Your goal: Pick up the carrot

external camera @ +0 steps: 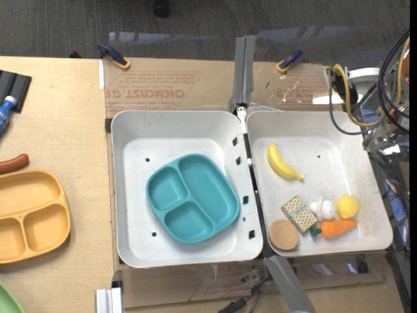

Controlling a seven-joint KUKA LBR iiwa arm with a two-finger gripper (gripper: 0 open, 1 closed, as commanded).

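Note:
The carrot (337,227) is orange with a small green top at its left end. It lies on its side in the front right corner of the right bin (326,134), close to the front wall. A patterned block (299,214) touches its green end. Just behind it sit a yellow ball-like fruit (347,206) and a small white object (322,208).
A banana (283,162) lies mid-bin and a round brown disc (284,235) is at the front left of the right bin. A teal divided plate (191,197) sits in the left bin (130,175). Cables and hardware (384,119) hang over the right bin's right edge. An orange tray (29,217) rests on the bench at left.

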